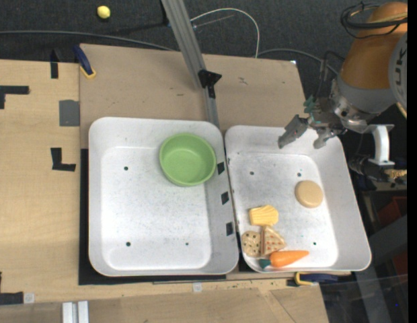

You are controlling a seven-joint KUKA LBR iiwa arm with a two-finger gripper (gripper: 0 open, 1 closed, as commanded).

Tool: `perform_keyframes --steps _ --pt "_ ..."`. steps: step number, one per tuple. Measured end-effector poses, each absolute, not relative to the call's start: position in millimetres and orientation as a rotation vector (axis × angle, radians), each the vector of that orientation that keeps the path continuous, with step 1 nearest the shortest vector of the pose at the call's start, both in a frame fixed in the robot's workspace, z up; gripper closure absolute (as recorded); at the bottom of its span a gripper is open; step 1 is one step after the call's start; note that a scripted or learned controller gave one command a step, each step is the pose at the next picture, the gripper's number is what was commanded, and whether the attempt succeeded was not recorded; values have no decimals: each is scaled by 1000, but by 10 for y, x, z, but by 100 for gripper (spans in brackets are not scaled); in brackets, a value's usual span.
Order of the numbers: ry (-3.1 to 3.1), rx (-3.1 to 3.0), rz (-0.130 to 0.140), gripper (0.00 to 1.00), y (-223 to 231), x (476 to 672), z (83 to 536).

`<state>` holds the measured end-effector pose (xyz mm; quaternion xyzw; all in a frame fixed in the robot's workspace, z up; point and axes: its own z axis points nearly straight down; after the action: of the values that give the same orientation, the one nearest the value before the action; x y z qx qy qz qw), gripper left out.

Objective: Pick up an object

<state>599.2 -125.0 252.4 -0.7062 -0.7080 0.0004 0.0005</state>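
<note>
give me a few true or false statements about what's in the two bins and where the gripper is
1. The green bowl sits in the left bin. True.
2. The gripper holds the round tan piece. False: the piece lies on the floor of the right bin, apart from the gripper, which is above that bin's far edge with nothing between its fingers.
3. The orange carrot lies near the front edge of the right bin. True.
4. The yellow piece is inside the green bowl. False: it lies in the right bin, just behind the cracker-like pieces.
5. A small yellow ball lies in the left bin. False: it lies on the dark floor beyond the bench.
</note>
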Motion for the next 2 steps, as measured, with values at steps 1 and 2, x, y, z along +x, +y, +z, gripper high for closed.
perform_keyframes --steps 1,2 --pt "-2224 -2218 1 0 -1251 5992 2525" --pt "-2223 -2219 2 0 -1271 5949 1930"
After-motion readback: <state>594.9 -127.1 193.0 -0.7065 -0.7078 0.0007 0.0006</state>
